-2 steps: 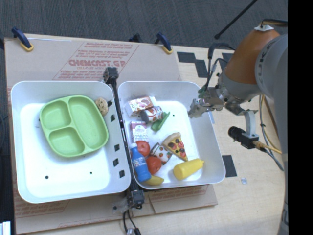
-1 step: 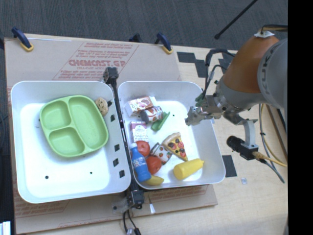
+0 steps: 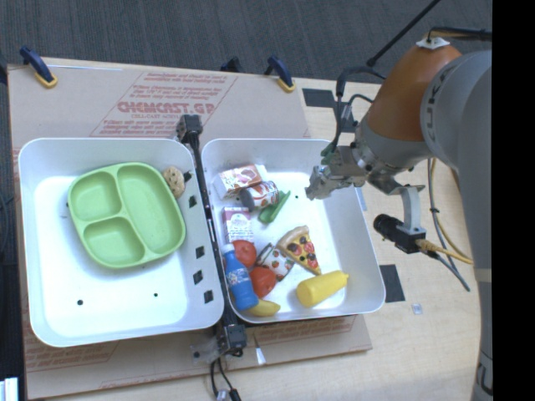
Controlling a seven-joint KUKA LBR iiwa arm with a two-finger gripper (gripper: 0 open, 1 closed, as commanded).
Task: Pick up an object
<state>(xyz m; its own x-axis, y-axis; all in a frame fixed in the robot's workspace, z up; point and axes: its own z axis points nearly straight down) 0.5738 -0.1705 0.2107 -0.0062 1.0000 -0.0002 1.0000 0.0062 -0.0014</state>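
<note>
The pizza slice [image 3: 299, 249] lies below-left of my gripper [image 3: 319, 186] (finger spread impossible to tell), my arm [image 3: 418, 115] bent over the right bin's [image 3: 368, 261] edge.

A divided plate [image 3: 126, 214] lies in the left bin [image 3: 50, 307]; toys crowd the right bin [image 3: 355, 249].
</note>
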